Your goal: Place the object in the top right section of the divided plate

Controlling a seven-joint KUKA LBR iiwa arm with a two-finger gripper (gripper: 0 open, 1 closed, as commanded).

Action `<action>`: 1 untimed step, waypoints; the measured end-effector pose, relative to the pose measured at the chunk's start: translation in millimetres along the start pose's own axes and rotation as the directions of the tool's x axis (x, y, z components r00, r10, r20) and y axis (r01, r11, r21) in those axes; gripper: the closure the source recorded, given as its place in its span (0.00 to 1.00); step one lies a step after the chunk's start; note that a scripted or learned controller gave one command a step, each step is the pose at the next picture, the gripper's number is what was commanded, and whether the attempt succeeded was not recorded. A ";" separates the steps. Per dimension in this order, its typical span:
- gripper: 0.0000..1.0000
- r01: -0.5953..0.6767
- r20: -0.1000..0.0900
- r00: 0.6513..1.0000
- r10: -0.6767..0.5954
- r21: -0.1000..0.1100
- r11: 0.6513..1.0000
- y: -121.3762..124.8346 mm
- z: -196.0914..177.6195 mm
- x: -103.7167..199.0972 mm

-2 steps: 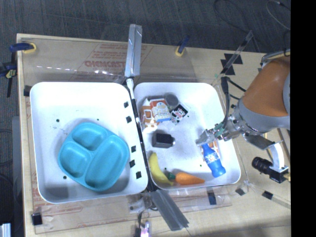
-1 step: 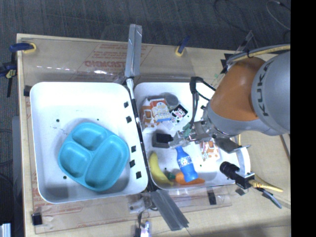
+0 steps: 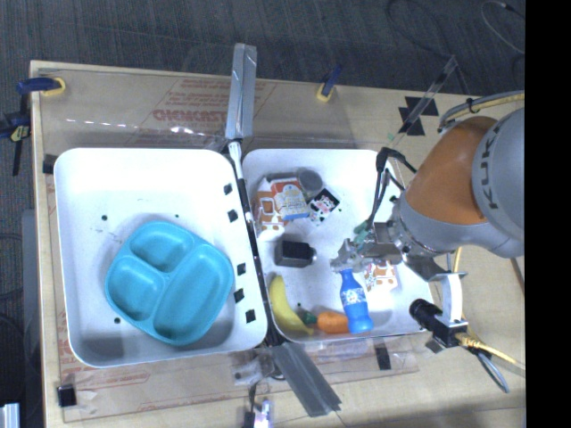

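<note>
Pick phase, right bin (image 3: 268, 163). Gripper (image 3: 357, 259) sits low, directly over the neck of the blue bottle (image 3: 354, 301); finger spread cannot be told from this angle. Bottle lies near the carrot (image 3: 332, 323) and banana (image 3: 284, 305). Blue divided plate (image 3: 169, 281) waits in the left bin (image 3: 80, 172), all 3 sections bare. Next move likely needs a secure grasp, a lift over the centre wall, then placement in the plate's top right section.

Blue divided plate (image 3: 169, 281) sits in left bin (image 3: 80, 185). Gripper (image 3: 361, 259) over right bin (image 3: 357, 163), directly above blue bottle (image 3: 354, 300); banana (image 3: 284, 305) at bin's front edge.
</note>
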State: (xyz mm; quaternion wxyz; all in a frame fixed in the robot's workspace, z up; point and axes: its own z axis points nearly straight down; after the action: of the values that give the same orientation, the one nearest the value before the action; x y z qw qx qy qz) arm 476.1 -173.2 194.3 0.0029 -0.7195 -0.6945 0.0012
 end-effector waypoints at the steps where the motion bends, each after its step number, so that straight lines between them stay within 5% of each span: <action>1: 1.00 0.353 0.003 0.936 -0.353 -0.002 0.936 26.2 3.2 94.8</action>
State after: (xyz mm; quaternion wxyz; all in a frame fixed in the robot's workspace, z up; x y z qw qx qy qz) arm 505.6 -79.3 191.1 0.0014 -0.5832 -0.8123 0.0007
